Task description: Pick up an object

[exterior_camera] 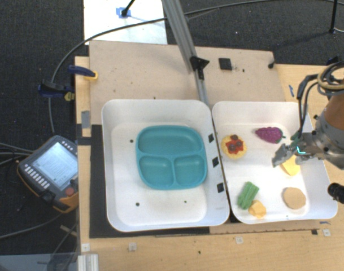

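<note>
the pincer sits low at the right of the frame, over the right bin, its dark tips down against a yellow wedge; whether they are spread or pressed together i cannot tell, so no grasp can be claimed. that wedge looks like the chosen target, being nearest the arm's reach. around it lie a purple piece above, a tan disc below, a green piece and a round pizza-like toy leftward. the left bin holds a teal divided tray, well apart
</note>
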You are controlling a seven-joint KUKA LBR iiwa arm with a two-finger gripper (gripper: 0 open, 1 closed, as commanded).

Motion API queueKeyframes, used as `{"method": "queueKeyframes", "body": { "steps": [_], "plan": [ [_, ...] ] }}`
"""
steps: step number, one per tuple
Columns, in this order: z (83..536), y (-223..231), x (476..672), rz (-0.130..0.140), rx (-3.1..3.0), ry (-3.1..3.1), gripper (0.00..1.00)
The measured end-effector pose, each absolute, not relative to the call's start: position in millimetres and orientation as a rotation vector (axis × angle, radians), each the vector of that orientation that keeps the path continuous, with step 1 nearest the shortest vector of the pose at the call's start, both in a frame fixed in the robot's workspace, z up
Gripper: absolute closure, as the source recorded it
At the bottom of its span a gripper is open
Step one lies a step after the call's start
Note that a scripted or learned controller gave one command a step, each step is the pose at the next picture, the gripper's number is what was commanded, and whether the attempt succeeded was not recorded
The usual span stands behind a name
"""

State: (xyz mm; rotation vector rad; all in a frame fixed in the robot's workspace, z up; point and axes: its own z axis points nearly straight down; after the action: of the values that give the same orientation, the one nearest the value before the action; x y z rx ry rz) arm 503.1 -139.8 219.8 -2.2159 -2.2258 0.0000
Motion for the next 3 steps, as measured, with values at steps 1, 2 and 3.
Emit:
{"method": "queueKeyframes", "body": {
  "steps": [1,2,3],
  "plan": [
    [220.5,-139.8,503.6,-0.002,-2.217,-2.227,0.0],
    [158.8,-140.4,498.0,0.003,-2.218,-2.22,0.0],
    [113.7,-134.5,503.4,0.001,-2.219,-2.22,0.0]
  ]
}}
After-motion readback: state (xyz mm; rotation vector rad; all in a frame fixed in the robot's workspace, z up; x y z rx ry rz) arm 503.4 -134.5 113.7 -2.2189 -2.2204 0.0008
